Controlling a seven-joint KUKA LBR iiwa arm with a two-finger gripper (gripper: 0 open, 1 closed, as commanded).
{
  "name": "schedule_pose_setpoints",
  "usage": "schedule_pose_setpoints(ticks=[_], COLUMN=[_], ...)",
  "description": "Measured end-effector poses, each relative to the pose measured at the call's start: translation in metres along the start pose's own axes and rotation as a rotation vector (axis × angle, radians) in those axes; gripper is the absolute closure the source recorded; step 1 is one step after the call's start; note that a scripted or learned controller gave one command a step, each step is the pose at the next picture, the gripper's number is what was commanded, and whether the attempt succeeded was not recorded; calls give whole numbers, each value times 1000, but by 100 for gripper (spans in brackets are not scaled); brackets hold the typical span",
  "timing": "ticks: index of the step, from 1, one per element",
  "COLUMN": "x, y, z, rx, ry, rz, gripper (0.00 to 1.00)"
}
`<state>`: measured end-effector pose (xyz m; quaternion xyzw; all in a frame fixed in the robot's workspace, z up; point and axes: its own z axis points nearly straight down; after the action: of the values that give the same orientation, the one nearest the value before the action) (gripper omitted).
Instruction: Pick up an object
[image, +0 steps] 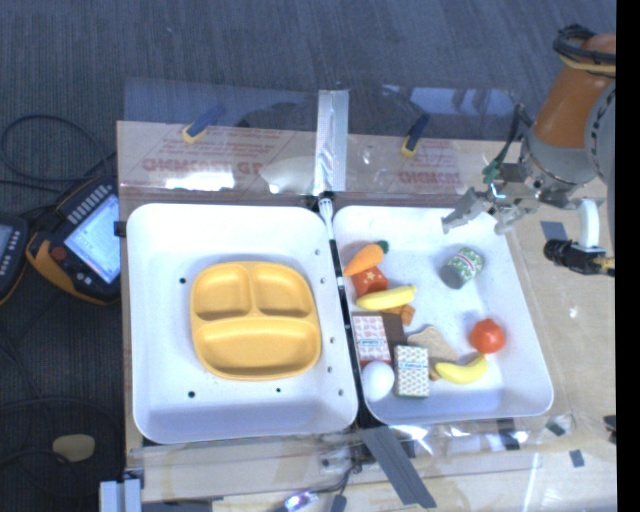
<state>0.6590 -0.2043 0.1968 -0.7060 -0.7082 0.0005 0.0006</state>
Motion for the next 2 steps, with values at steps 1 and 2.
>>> schedule_pose_setpoints(ticks=[1, 2], x=[-9, -9], y=[-1, -1], z=[102, 101], rx=[4, 4], ry=[10, 10], rz=[-25, -24], gripper=[0, 0])
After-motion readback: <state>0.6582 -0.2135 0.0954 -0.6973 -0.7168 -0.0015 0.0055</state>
